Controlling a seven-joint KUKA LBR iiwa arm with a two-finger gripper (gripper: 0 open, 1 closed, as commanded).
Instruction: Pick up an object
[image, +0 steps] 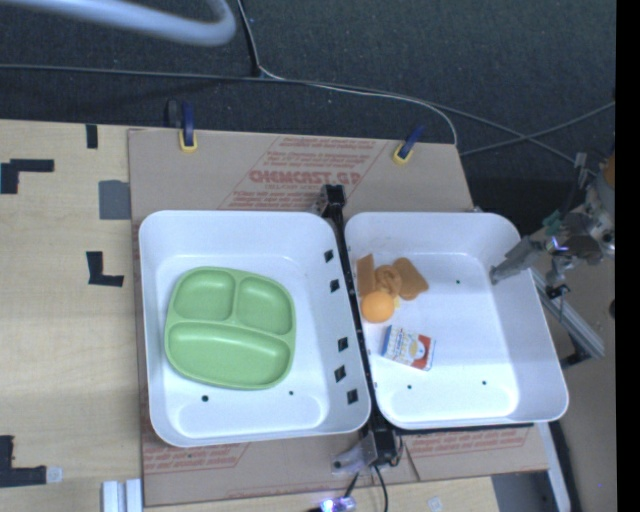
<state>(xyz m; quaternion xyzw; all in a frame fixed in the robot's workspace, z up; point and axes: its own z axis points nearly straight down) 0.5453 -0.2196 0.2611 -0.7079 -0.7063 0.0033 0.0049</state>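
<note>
In the right bin (470, 400), near its left wall, lie three things. A tan, lumpy toy (395, 277) is furthest back, and an orange ball (377, 307) touches its front-left side. A small white packet with red and blue print (407, 347) lies flat just in front of the ball. My gripper (512, 262) hangs over the bin's right rim at the back, well to the right of all three things, with nothing seen in it.
The left bin (240, 410) holds a green divided plate (230, 327). A black divider (345, 300) with clips runs between the bins. Both bins rest on a cardboard sheet (290, 170) clamped at the back. A cable (400, 98) crosses behind.
</note>
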